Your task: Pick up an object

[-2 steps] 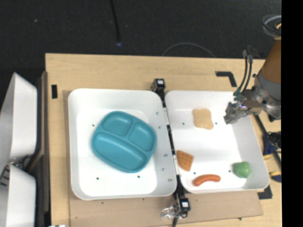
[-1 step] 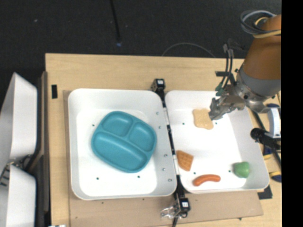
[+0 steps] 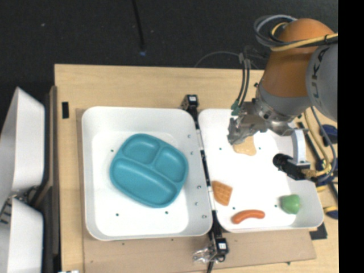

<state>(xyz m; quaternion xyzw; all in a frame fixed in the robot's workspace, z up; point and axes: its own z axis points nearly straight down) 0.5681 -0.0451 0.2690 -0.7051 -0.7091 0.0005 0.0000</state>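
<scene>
My gripper [image 3: 239, 135] hangs low over the far part of the right bin [image 3: 256, 178], right above a tan, flat piece of food [image 3: 247, 148] whose near edge peeks out below it. Nearer the front of that bin lie an orange waffle-like wedge [image 3: 221, 193], a red-orange sausage [image 3: 248, 215] and a green round piece [image 3: 290, 204]. A teal divided plate [image 3: 149, 169] sits in the middle of the left bin [image 3: 99, 209].
A black clip [image 3: 189, 102] sits at the far end of the seam between the bins, and a metal clamp [image 3: 209, 253] at the near end. Cables and a black-and-white fixture [image 3: 296, 161] crowd the right bin's right rim. White containers [image 3: 23, 147] stand at far left.
</scene>
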